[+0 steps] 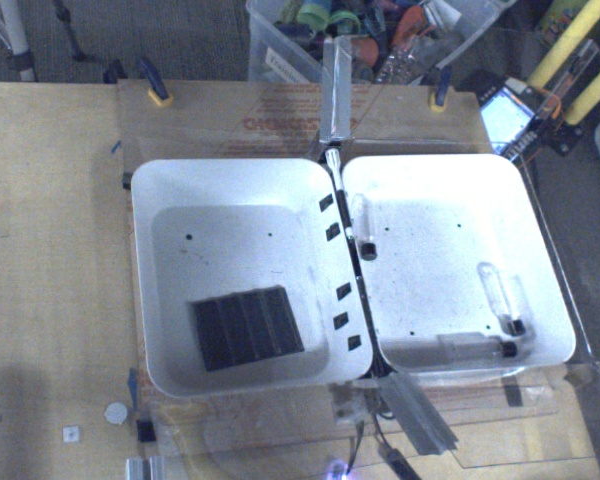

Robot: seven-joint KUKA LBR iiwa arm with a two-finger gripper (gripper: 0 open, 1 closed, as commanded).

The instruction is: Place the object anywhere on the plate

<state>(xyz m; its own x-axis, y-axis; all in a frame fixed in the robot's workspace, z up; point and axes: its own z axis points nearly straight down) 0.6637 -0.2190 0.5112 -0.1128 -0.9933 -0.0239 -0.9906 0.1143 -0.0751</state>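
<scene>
A dark, ridged square plate (248, 327) lies flat in the front part of the left white bin (160, 193). In the right white bin (435, 173) lie three clear tube-like objects with black ends. One tube (360, 226) rests against the divider between the bins. A second tube (497, 296) lies near the bin's right front, pointing toward the front. The third tube (470, 346) lies along the front wall, its black end close to that of the second.
A clear tub of mixed colourful items (370, 13) stands behind the bins. Small black tabs (340, 290) line the divider. Clamps (158, 90) hold the cardboard sheet behind the bins. Yellow foam tubes (575, 33) stand at the far right.
</scene>
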